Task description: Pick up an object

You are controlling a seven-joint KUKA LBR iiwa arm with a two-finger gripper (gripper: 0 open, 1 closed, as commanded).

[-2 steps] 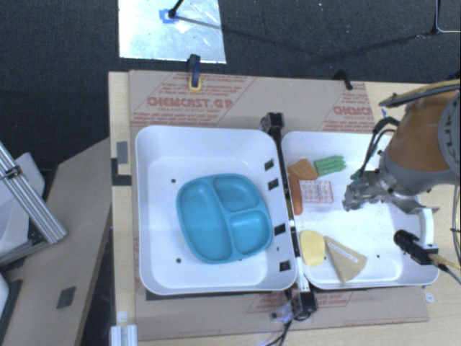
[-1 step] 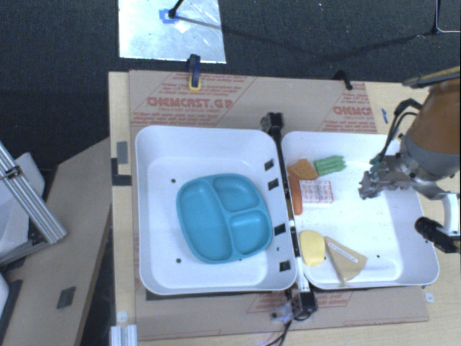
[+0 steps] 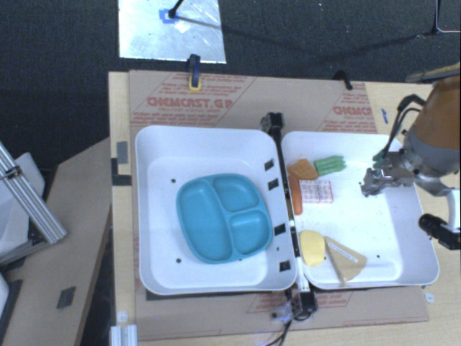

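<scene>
The right bin [image 3: 403,265] holds a loose cluster of small toy foods along its left side, near the divide between the two bins: a green ridged piece [image 3: 330,165] at the top, an orange wedge [image 3: 303,169] just beside it, a slim orange stick [image 3: 296,195] lying along the bin wall, a pink-and-white checked block [image 3: 316,192] next to that, and lower down a yellow rounded piece [image 3: 312,247] touching or nearly touching a tan wedge [image 3: 347,259]. The left bin [image 3: 155,193] carries a blue compartment plate [image 3: 222,217]. The gripper [image 3: 376,181] hangs over the bare middle of the right bin, well apart from every one of these pieces; whether it is spread or closed cannot be told at this angle, and nothing is seen in it. All the candidates look like light, hollow plastic or foam items, stiff enough to take a pinch but smooth, so they would likely skid on the bin floor or squirt out under an off-centre squeeze. The checked block seems the easiest hold: flat sides, clear space on its right. The green piece's ridges should offer some bite across its short width. The stick against the wall and the touching yellow and tan pair look awkward, with little room for a finger on one side.
</scene>
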